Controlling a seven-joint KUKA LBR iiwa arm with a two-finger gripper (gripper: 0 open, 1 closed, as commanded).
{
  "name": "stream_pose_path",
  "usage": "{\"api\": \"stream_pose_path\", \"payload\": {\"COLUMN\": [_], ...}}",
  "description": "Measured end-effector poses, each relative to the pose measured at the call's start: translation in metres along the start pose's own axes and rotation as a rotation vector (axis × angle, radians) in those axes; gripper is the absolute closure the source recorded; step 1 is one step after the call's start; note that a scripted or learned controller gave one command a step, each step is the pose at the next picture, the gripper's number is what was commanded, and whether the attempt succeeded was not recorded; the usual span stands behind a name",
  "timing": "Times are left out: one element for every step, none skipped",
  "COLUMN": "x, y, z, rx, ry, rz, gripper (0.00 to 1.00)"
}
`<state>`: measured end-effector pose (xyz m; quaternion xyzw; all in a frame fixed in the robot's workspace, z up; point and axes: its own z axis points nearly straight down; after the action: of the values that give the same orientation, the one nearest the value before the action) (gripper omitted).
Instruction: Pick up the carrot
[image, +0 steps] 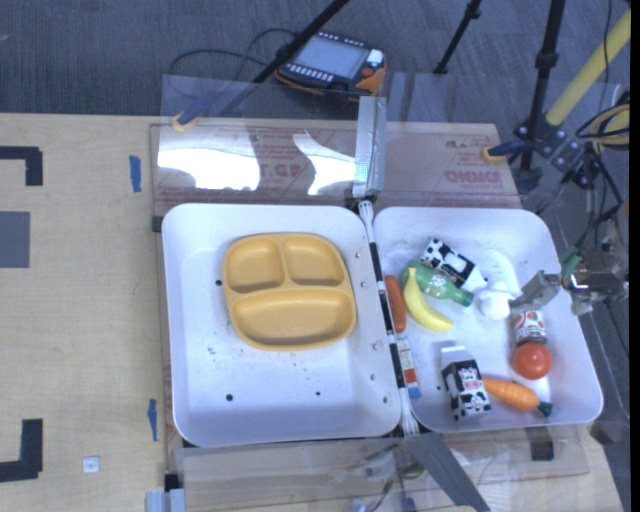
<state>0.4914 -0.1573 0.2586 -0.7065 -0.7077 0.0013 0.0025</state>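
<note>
Orange and tapered, the carrot (512, 394) lies flat at the right bin's (575, 410) near edge, beside the milk carton (464, 384); the gripper (537, 289) hovers farther back, apparently empty, its opening impossible to judge

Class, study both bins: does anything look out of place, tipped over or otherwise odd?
Mildly. The hot dog lies against the right bin's left wall, away from the pile. The green bottle and ketchup bottle lie on their sides. The carrot looks undamaged.
</note>
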Motion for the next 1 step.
{"api": "stream_pose_path", "payload": {"x": [-0.0114], "y": [-0.0112], "z": [0.0959], "rx": [-0.002], "ry": [-0.001], "rz": [-0.076], "gripper": [0.00]}}
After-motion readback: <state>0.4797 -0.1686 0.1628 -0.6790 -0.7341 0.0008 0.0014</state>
